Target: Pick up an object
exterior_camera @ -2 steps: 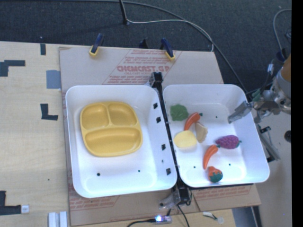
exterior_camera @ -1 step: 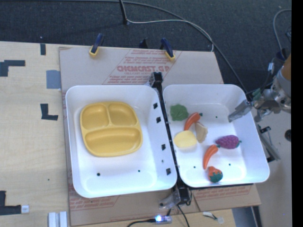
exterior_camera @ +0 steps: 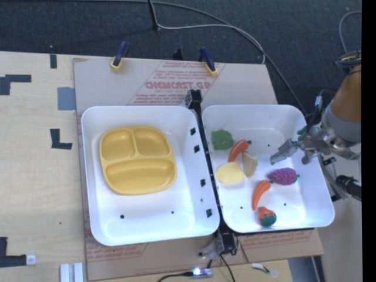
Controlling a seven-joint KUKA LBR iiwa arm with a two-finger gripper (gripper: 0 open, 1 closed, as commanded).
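The right bin (exterior_camera: pixel 282 115) holds several toy foods: a green leafy piece (exterior_camera: pixel 221 138), a red-orange pepper (exterior_camera: pixel 237 150), a yellow lemon shape (exterior_camera: pixel 230 173), a tan wedge (exterior_camera: pixel 251 164), a purple grape bunch (exterior_camera: pixel 282 176), an orange carrot (exterior_camera: pixel 261 193) and a red fruit with a green cap (exterior_camera: pixel 267 217). My gripper (exterior_camera: pixel 291 157) hangs over the right side of this bin, just above and slightly right of the grapes. It is open and nothing sits between its fingers.
The left bin (exterior_camera: pixel 147 222) carries a yellow divided plate (exterior_camera: pixel 138 160). A black divider strip (exterior_camera: pixel 204 157) runs between the bins. Both bins rest on a cardboard sheet (exterior_camera: pixel 170 81) held by two blue-yellow clamps. Cables cross the dark floor behind.
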